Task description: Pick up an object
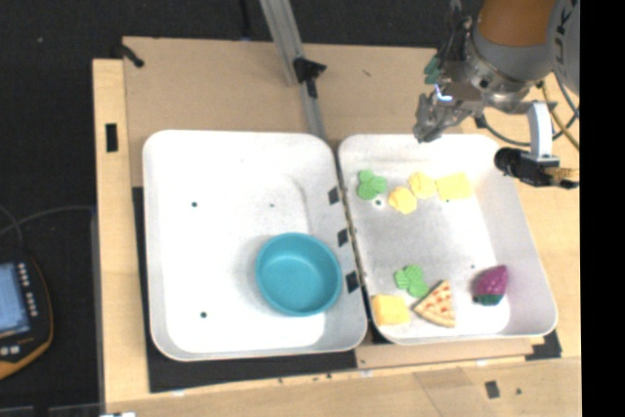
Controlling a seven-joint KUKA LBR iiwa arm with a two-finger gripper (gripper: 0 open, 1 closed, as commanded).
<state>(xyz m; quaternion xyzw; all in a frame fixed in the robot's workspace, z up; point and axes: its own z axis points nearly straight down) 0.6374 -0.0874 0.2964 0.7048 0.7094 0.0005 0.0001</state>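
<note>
My gripper hangs above the far edge of the right bin, with nothing between its fingers that I can see. Below it in the bin lie a green piece, two yellow lumps and a yellow block. Near the front of the same bin sit another green piece, a yellow cube, a pizza slice and a purple grape bunch.
The left bin holds a blue bowl at its front right. A grey metal pole slants up from behind the bins' shared wall. Brown bench surface surrounds both bins.
</note>
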